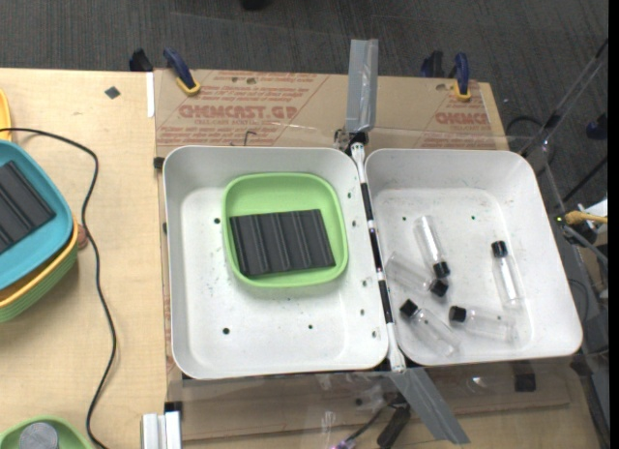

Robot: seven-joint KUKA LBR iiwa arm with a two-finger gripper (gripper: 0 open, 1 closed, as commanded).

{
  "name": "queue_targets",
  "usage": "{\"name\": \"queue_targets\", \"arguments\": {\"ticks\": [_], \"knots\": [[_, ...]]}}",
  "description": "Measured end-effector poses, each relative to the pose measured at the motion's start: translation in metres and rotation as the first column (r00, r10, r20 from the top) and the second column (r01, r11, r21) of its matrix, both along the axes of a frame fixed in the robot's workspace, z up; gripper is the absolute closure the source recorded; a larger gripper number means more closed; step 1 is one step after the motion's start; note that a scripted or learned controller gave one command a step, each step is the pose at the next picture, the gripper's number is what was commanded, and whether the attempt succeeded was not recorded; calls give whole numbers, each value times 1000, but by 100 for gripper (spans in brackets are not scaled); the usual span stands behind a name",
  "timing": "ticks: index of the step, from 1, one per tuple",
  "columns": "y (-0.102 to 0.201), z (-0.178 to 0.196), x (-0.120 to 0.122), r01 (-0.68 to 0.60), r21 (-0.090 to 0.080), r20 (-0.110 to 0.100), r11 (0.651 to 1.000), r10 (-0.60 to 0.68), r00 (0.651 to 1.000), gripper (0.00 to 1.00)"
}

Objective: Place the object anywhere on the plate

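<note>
Watching the bench from above. The task obj isn't singled out, so I judge it's one of the clear plastic vials with black caps (503,275) scattered in the white shallow right-hand bin (542,195), centre-right of the frame. The target, a green square plate (285,192) carrying a dark ribbed insert (283,242), sits in the upper middle of the white left-hand bin (193,326).

Key relation: the plate lies left of the vials, across the raised seam where the two bins meet. The arm reaches in from the right, so the vials are on its near side and the plate on the far side. Any carry prob. has to lift over that seam and travel leftward.

Long axes: the two upper vials run roughly top-to-bottom in the frame, slightly tilted. The lower ones lie more diagonal or sideways, close together near the bin's lower middle. The vial toward the right stands apart from the rest, so I rate it the easiest pick.

Counts: 2 bins, 1 plate, 1 insert, and 5 black caps, so approx. 5 vials. The clear bodies are hard to separate.

Gripper state: can't tell from here. Nothing is on the plate yet besides the insert.
</note>
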State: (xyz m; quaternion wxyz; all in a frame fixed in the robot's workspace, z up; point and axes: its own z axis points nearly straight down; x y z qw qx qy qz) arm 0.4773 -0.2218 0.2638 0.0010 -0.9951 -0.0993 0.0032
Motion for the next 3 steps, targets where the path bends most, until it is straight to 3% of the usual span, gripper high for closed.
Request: {"name": "queue_targets", "arguments": {"ticks": [3], "knots": [[0, -17, 0, 0, 0, 1, 1000, 0, 1000, 0]]}}
